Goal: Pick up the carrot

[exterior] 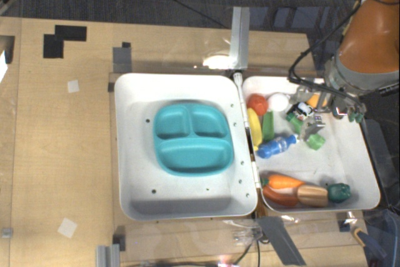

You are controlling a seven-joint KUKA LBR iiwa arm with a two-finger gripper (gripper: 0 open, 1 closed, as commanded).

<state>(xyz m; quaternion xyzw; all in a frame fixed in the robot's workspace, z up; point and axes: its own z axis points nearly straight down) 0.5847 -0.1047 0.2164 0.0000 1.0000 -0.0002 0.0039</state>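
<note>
Orange carrot (285,182), tapered, lying at right bin's (369,159) near edge

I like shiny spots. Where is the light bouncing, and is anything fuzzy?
In the camera view, glare sits on the bench just behind the left bin; the gripper looks fuzzy over the right bin; the carrot looks fairly sharp.

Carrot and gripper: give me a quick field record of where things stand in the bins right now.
carrot: lying at the near edge of the right bin, left end, untouched
beside carrot: brown piece, dark green piece
gripper: over the right bin's far half, well away from the carrot
near gripper: blue bottle, small green block
left bin: holds teal divided tray
</note>
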